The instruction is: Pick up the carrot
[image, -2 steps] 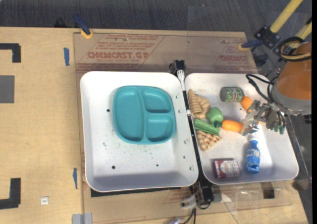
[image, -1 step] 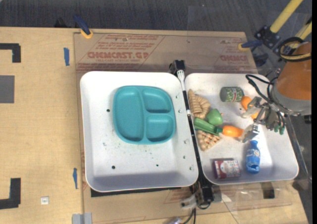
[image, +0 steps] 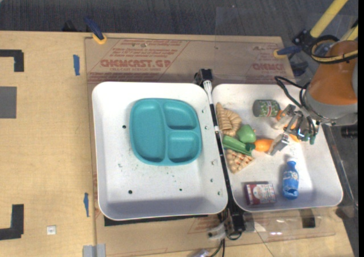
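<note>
Here the pincer [image: 282, 141] hangs low in the right bin [image: 324, 162], its metal fingers pointing down and left toward a small orange piece, the carrot [image: 263, 145], which lies just left of the fingertips near the middle of that bin. How far the pincer is parted I cannot tell from where I stand, and I cannot tell whether it touches the carrot.

Hard against the carrot's left side sits a green pepper [image: 246, 133], and below that a darker green vegetable [image: 237, 144] lies slantwise. Two tan waffle-like pieces [image: 229, 118] flank them, one farther, one nearer. Farther in the bin, a green can [image: 265, 108] lies on its side; its label is too blurred to read. Near the bin's front edge lie a blue bottle [image: 290, 179] with a white label and a dark red can [image: 260, 193], their writing also unreadable.

The grey arm [image: 333, 88] with its orange band comes in from the right, cables trailing beside it.

The left bin [image: 111, 153] holds a teal divided plate [image: 166, 131]. Beyond both bins lies a brown cardboard sheet [image: 136, 57] printed in red letters that seem to read "CHEMCAST GP".
</note>
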